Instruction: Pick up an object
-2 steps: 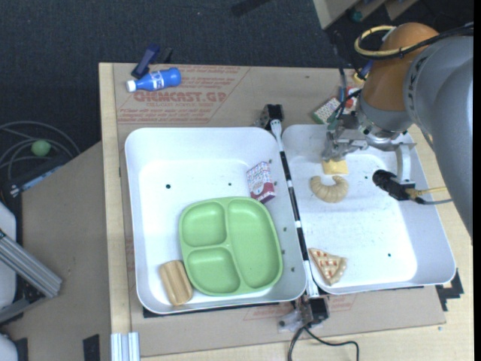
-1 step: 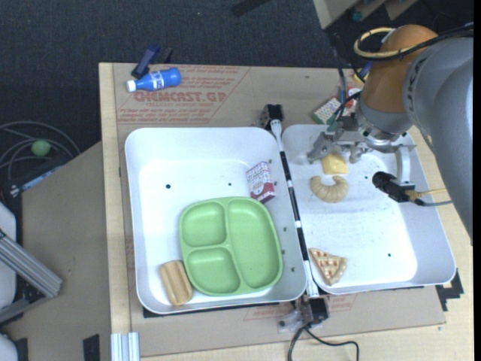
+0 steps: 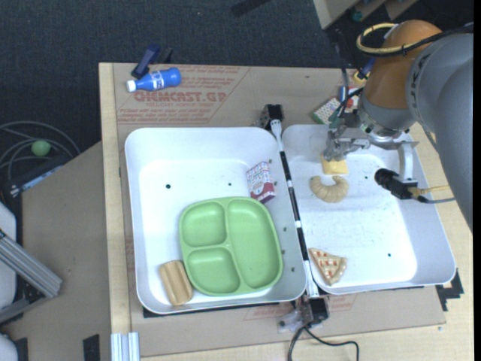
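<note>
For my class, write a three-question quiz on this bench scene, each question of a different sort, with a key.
1. True or false: the green divided plate lies in the right bin.
2. Which item lies nearest the hand? A) waffle piece B) yellow block C) blue bottle
3. Fill in: the tan bread stick lies in the ____ bin, beside the plate.

Key: 1 false, the plate is in the left bin. 2 B; the croissant lies just past the block. 3 left.
</note>
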`<state>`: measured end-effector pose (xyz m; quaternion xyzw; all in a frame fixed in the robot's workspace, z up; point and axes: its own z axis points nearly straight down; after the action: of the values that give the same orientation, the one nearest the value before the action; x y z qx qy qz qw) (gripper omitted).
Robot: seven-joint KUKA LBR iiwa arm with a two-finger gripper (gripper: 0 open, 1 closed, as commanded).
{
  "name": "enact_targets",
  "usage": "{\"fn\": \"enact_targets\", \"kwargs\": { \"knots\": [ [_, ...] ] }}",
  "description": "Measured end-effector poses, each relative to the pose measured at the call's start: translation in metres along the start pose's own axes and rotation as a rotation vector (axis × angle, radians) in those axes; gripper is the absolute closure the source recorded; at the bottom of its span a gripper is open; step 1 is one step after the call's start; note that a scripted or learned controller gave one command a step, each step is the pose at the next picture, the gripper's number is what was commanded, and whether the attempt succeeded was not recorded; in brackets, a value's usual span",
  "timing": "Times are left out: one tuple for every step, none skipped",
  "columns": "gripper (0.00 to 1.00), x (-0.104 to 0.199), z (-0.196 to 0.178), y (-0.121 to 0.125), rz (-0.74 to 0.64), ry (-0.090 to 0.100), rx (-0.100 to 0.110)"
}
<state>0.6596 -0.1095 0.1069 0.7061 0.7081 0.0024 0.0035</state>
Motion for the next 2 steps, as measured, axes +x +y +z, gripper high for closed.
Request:
{"fn": "enact_targets", "kwargs": {
  "knots": [
    [0.00,0.000,0.000,0.000,0.000,0.000,0.001],
    [0.00,0.014,0.021,0.008,0.002,0.000,0.005]
  ]
}}
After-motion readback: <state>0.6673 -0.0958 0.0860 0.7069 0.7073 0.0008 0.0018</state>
